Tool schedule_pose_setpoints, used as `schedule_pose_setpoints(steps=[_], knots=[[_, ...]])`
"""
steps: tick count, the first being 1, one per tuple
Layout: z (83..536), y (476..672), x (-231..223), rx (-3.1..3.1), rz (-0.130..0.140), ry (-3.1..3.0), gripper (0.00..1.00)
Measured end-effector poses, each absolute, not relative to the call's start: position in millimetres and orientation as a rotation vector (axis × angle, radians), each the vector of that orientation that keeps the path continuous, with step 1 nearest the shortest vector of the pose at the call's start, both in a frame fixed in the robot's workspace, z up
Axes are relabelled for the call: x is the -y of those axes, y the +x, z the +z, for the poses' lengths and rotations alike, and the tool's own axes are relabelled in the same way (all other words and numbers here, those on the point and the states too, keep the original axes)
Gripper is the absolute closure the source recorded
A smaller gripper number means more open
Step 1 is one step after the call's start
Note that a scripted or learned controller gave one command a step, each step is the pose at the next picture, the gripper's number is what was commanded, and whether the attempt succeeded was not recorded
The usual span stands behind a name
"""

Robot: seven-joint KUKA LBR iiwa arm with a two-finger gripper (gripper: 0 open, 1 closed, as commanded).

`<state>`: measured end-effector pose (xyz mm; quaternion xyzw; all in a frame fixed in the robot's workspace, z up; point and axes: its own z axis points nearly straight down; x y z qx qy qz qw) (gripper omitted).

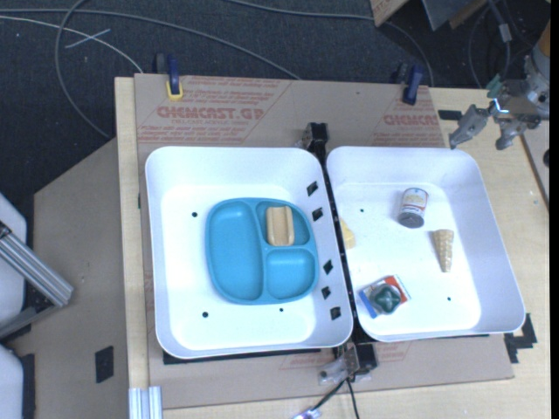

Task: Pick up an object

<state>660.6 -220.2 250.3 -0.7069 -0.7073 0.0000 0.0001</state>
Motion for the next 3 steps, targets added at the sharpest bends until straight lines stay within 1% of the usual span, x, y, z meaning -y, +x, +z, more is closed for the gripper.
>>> schedule_pose_setpoints(steps=[1, 3], knots=[[207, 664.7, 216, 2.221, 0.003, -2.217, 0.0], [124, 665.7, 213, 2.221, 0.003, -2.216, 0.0]])
